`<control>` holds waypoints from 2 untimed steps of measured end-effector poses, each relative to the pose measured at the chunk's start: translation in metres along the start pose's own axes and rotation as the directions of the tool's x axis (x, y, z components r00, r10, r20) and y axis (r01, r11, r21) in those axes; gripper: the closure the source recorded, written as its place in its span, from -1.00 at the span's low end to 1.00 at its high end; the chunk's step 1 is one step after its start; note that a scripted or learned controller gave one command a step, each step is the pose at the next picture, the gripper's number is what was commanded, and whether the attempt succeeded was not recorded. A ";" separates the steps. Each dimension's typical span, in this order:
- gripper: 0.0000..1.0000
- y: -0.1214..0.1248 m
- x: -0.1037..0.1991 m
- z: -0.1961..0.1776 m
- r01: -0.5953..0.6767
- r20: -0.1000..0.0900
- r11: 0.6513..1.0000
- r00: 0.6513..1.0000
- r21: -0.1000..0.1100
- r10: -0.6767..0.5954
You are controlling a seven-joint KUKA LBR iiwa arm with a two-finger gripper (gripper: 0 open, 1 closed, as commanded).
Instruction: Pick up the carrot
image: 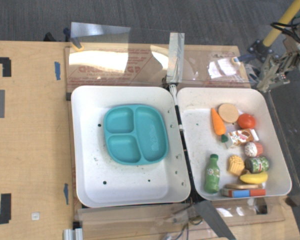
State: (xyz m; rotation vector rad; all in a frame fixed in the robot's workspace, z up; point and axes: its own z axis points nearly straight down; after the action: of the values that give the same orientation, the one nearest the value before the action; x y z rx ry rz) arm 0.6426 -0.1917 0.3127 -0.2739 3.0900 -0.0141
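— Where do we see the carrot (218, 122)?

— In the right bin (190, 134), at its far left part, lying lengthwise, touching the tan round piece (228, 112) to its right, with the tomato (246, 121) just beyond.

— And the gripper (275, 74)?

— We see it at the far right, outside the bin, well apart from the carrot. Whether it grips or is released, we cannot tell.

— The left bin (85, 134)?

— It holds a teal divided plate (136, 134).
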 end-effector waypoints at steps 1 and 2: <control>1.00 0.000 -0.002 -0.012 -0.001 0.011 1.000 1.000 0.004 0.001; 1.00 -0.001 -0.005 -0.025 -0.002 0.022 1.000 1.000 0.007 0.002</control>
State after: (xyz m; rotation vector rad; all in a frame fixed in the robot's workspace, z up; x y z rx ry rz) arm 0.6465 -0.1916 0.3382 -0.2683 3.0676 -0.0225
